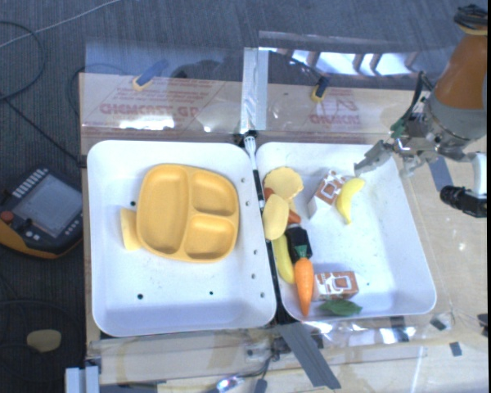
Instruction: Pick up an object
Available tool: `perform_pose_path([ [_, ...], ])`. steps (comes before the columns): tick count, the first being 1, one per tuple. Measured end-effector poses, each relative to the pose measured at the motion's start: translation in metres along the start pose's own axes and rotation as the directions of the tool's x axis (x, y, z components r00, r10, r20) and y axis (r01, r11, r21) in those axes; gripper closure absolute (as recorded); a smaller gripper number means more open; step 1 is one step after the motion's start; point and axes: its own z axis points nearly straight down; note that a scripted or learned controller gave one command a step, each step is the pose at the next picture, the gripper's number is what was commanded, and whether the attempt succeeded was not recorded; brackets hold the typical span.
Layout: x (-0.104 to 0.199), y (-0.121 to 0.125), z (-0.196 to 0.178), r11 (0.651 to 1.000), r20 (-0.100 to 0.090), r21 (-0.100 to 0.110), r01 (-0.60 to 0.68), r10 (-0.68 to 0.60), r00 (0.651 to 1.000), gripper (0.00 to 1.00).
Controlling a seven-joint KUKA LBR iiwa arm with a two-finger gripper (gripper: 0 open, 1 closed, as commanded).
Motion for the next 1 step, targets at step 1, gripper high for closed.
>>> perform_pose_path([
  [1,0.0008,0.0135,0.0953,0.994,0.015,-0.038,0.098,-0.098,0.995,0.0],
])
